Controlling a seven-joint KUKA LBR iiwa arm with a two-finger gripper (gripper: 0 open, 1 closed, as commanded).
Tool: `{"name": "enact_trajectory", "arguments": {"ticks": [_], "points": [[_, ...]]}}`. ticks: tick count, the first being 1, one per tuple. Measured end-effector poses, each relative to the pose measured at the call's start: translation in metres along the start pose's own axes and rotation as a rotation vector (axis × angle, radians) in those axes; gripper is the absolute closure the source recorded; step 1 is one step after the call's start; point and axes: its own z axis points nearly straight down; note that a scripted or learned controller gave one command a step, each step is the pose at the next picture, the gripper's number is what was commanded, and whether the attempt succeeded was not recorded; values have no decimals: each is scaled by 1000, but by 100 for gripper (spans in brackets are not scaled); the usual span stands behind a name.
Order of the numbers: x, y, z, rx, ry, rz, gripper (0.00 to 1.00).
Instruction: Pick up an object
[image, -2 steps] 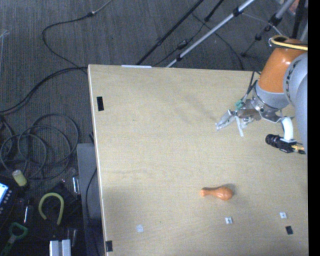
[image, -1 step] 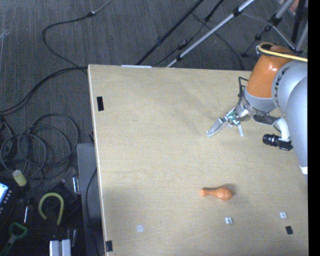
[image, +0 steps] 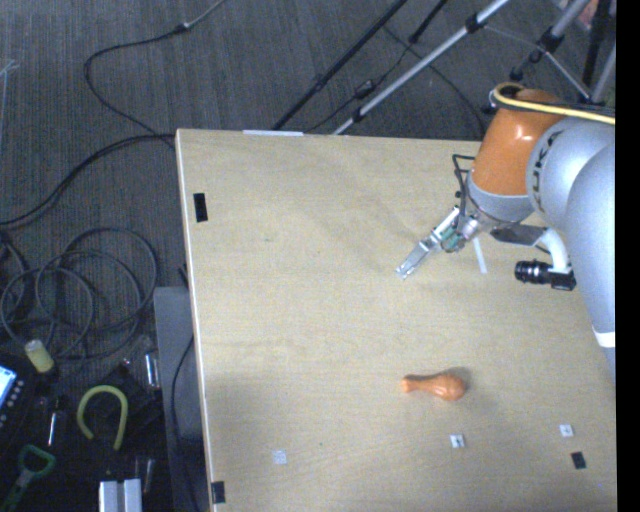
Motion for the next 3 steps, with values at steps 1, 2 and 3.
{"name": "enact_trajectory", "arguments": {"ticks": [1,2,3], "points": [[0,1,-10,-2,-1,0,100],[53,39,-112,-1,1,253,100],[69,12,-124,0,1,-32,100]]}}
